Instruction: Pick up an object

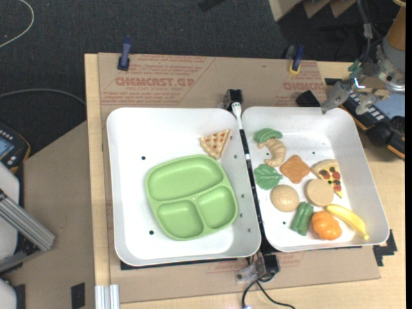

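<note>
My gripper (337,98) hangs at the far right corner of the right bin (360,148), above its rim and apart from every item. Several toy foods lie in that bin: a green leaf (267,134), a croissant (277,152), a brown toast square (295,168), a pizza slice (328,171), a second leaf (266,176), a round bun (284,197), a flat tan disc (318,192), a green vegetable (301,216), an orange (325,225) and a banana (347,217). The left bin (125,172) holds a green divided plate (191,196) and a triangular wedge (215,142).
Both bins rest on a cardboard sheet (161,76) held by two blue clamps (124,53) at the back. Black hardware (376,118) sits on the bench just right of the gripper. A ridge where the bins meet (248,172) runs down the middle.
</note>
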Controlling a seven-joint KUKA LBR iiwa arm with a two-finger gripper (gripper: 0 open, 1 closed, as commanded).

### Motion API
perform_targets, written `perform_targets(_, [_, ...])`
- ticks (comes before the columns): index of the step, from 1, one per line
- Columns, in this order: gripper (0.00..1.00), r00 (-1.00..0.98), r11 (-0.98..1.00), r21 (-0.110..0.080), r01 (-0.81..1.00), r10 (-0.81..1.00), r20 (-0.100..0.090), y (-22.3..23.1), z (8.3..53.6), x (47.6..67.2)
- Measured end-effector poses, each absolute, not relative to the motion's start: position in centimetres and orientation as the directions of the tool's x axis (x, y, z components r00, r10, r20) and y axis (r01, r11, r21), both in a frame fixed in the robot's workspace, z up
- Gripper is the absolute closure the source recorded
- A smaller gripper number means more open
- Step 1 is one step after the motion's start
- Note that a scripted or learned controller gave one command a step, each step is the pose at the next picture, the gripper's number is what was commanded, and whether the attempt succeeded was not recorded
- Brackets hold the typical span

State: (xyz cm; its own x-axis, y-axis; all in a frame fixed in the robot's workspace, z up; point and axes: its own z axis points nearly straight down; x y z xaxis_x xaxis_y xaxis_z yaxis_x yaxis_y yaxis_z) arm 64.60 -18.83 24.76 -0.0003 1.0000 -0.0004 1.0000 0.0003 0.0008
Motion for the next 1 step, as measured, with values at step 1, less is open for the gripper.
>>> perform_targets(1, [0.00,-0.004,0.004,-0.005,1.000,1.000,0.003,-11.24,25.44,59.64])
